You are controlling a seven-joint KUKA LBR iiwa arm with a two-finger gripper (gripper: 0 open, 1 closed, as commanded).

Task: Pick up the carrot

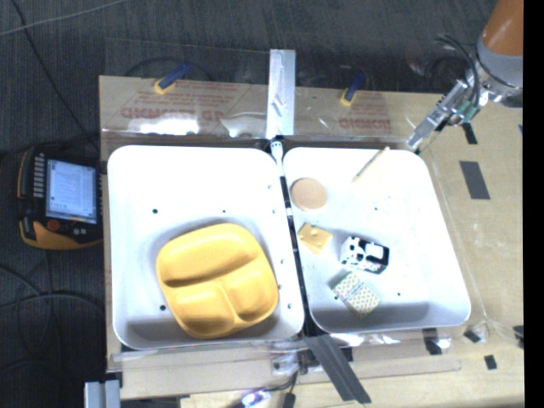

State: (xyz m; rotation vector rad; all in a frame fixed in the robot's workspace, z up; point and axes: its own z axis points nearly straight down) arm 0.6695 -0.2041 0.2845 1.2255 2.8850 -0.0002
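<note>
The grey two-finger gripper point(422, 134) hung over the far right corner of the right shallow white bin point(442, 228); open or closed could not be told. A thin pale stick point(370, 166) lay near it in this bin, and it could not be told if this was the carrot.

The arm point(508, 32) is cut off by the top right corner; its jaws are too small and blurred to tell their state.

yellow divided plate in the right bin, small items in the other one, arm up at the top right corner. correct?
Not quite. The camera view shows the yellow divided plate in the left bin, not the right one. The small items, including a round tan piece and a black-and-white object, lie in the right bin. The arm is at the top right corner, as you said.
</note>
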